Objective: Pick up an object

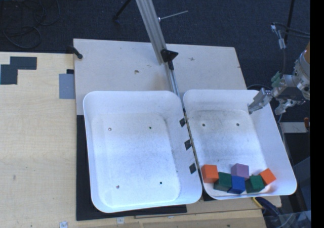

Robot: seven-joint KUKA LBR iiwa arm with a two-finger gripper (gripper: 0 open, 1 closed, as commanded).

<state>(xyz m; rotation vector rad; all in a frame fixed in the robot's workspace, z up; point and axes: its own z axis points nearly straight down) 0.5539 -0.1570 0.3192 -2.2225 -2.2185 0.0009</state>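
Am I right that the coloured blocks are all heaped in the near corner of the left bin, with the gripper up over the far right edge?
Not quite: the coloured blocks are heaped in the near corner of the right bin, not the left bin. The camera view shows this. The rest stands: the gripper is up over the far right edge.

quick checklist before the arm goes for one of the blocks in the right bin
1. Blocks sit in right bin: ok, all clustered at its near edge.
2. Gripper over right bin: ok, at the far right rim, away from the blocks.
3. Gripper free of load: cannot tell.
4. Easy target: orange block sits at the cluster's left end: ok.
5. Blocks spaced for fingers: not ok, purple block, blue block and neighbours touch.
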